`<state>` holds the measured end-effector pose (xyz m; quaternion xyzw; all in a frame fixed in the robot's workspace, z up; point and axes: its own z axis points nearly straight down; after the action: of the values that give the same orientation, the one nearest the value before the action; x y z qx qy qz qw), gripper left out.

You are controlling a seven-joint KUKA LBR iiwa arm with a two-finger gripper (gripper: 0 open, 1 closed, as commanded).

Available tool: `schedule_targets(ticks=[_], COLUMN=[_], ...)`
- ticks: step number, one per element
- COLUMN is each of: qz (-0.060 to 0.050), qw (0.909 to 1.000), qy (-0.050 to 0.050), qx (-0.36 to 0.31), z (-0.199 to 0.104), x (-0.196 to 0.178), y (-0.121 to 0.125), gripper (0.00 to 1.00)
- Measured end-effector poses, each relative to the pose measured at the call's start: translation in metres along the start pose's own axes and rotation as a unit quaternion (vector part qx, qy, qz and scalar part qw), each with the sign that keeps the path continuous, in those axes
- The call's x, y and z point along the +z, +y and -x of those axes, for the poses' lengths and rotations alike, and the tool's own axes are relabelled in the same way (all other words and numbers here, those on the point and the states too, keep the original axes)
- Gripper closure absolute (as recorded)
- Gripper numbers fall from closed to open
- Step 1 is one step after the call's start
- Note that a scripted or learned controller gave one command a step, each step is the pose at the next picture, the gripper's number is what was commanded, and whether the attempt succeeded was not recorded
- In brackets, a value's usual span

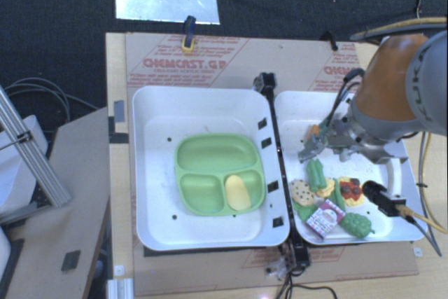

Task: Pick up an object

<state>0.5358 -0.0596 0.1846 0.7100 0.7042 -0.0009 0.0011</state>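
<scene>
**Ana:** Two white bins sit side by side. Where is the gripper (313,148)?

**Ben:** Over the right bin (294,105), near its centre, low above the toys. I cannot tell how it is set from this angle.

**Ana:** And the things to pick?

**Ben:** Clustered from five to seven o'clock of the gripper: a green pepper (316,174) just below it, a cookie (302,192) at seven o'clock, a pink packet (322,219) beneath, a yellow-and-red piece (351,191) at five o'clock, a bumpy green piece (356,225) nearest the front rim.

**Ana:** The left bin (161,108)?

**Ben:** It bears a green divided tray (210,150), with a yellow piece (238,192) in its five o'clock compartment.
</scene>
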Motion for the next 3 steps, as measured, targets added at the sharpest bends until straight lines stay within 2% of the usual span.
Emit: schedule_targets(ticks=[1,2,3], qz=[-0.002,0.004,-0.003], qw=[1.0,1.0,1.0], qy=[0.003,0.0,0.003], qx=[-0.008,-0.003,-0.008], z=[-0.076,-0.019,-0.081], x=[0.0,-0.034,0.002], y=[-0.052,0.011,-0.05], gripper=[0.0,0.0,0.0])
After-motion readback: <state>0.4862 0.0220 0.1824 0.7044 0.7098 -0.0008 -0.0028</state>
